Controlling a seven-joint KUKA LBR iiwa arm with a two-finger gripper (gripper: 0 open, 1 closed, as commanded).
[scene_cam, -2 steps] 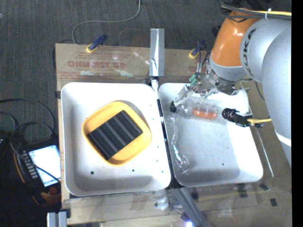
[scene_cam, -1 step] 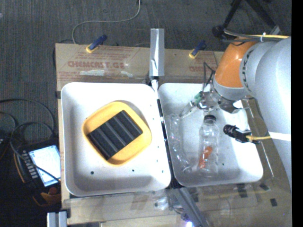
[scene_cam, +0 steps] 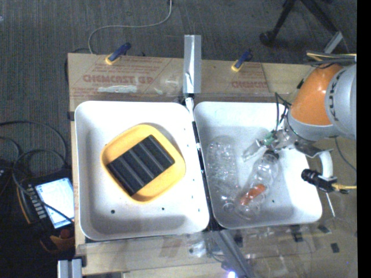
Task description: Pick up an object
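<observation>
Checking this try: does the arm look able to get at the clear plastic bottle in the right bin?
Probably yes. The gripper hangs right over the clear plastic bottle in the right bin, and nothing lies on top of it.

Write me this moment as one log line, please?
arm: over right bin | gripper: above clear plastic bottle | grasp: unconfirmed | left bin: yellow tray with black insert | step: pick pending

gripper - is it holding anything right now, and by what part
It cannot be told. The gripper is down in the right bin, at the upper end of a clear plastic bottle, but no object is visibly clamped in it.
</observation>
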